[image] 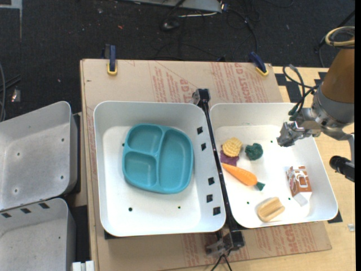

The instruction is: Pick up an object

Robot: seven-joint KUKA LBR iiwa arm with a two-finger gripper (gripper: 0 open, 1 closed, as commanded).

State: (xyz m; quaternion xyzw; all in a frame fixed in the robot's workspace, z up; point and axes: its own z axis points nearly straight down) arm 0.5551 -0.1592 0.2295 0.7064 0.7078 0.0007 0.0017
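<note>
Whether our fingers (285, 138) are open or closed, we cannot tell. Left of them sit broccoli (254, 151) and corn (232, 147); below, the carton (298, 180).

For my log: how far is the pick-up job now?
Nothing looks picked: the carrot, bread roll and small carton lie in the right bin. The gripper is above that bin's right rim, nothing visibly between its fingers. Descent, grasp and lift remain.
</note>
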